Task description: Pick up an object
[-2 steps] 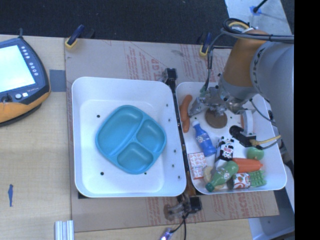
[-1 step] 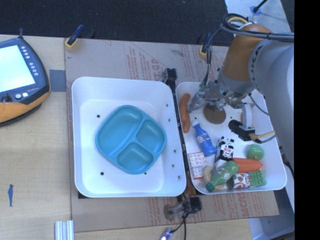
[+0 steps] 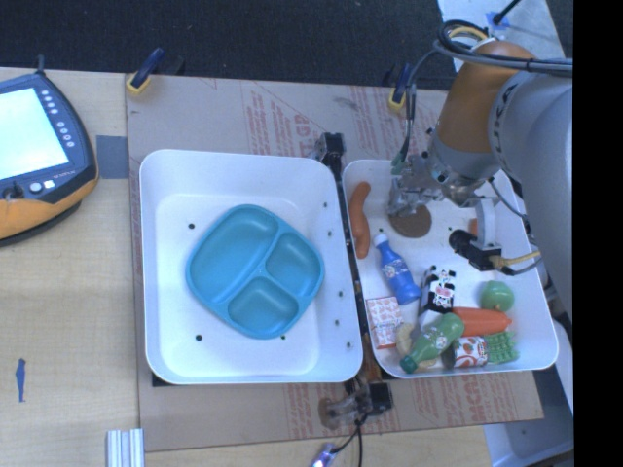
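Grey arm (image 3: 506, 115) bends down from upper right of frame, gripper (image 3: 409, 205) poised above brown disc (image 3: 414, 224) in right bin (image 3: 541, 356); finger state unclear.

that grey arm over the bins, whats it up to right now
The arm's gripper is low in the right bin, over a brown round piece near the sausage and blue bottle. Nothing visibly sits between its fingers. The left bin holds a blue divided plate.
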